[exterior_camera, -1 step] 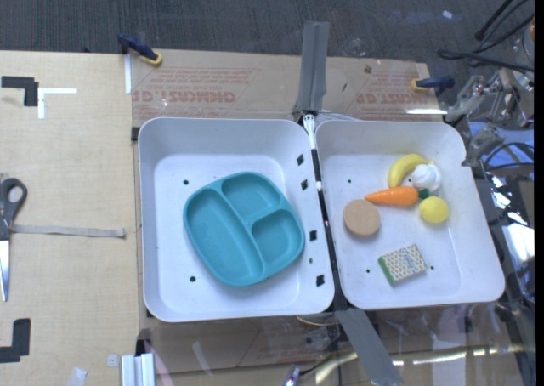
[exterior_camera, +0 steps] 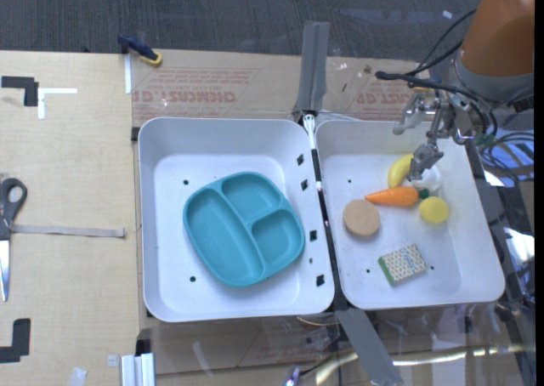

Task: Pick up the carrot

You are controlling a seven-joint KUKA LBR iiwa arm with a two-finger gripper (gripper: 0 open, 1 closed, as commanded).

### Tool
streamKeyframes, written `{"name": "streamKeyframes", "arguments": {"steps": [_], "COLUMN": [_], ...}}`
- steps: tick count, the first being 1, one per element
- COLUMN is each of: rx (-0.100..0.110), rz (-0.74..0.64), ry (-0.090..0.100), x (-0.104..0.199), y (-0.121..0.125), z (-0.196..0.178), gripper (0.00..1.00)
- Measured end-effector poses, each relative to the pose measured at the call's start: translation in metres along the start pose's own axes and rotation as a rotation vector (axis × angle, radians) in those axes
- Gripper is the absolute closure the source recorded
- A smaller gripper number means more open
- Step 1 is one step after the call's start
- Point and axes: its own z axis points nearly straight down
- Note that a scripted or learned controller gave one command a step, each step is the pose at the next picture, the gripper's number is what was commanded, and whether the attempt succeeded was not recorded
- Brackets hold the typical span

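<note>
Over in the right bin, the carrot lies flat on the white floor, fat end to the right, tip pointing left toward the divider. Its right end sits beneath the claw, which hangs just above it at the back of the bin; whether the claw is apart or together, I cannot tell from this angle, and nothing is visibly between its tips. Behind the carrot, a yellow banana-like piece rests close by. A small lemon sits just beside the carrot's fat end, to the right and a little nearer the front. A round tan disc lies near the carrot's tip, slightly forward of it. Farther forward, well apart from the carrot, a speckled sponge lies tilted. Left bin now: a blue divided plate sits at a slant in the middle. Out on the tabletop at far left, a pair of scissors rests near the edge
</note>
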Motion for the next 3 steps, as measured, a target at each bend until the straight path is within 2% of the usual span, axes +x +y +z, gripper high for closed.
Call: {"name": "streamKeyframes", "arguments": {"steps": [1, 2, 3], "rx": [0.000, 0.001, 0.002], "rz": [-0.074, 0.294, 0.290], "ry": [0.000, 0.003, -0.002], "x": [0.029, 0.102, 0.099], "y": [0.036, 0.006, 0.007], "z": [0.119, 0.119, 0.109], "gripper": [0.00, 0.00, 1.00]}}
